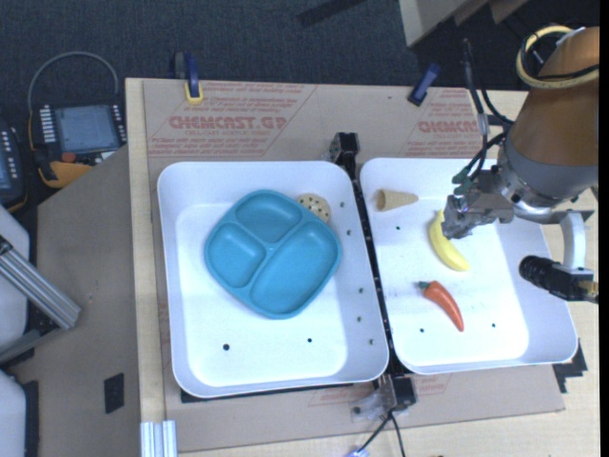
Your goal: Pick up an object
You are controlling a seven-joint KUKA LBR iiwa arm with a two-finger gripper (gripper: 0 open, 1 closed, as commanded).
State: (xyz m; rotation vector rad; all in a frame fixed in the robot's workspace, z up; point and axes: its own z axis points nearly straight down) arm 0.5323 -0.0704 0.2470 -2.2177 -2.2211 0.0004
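Claw [461, 219] sits right on the top end of the banana [447, 246]; can't tell how it's set. Banana's probably light, smooth, curved plastic, so I'd grab mid-body across the narrow width. Just below lies a glossy red chili pepper [443, 304], up-left a little cone [393, 199].

Red print reading "CHEMCAST G P" stands on the brown protective paper [238, 122] covering the surface, just behind the left bin. A second red print of the same kind lies behind the right bin, but the arm's cables cross it and it cannot be read fully.
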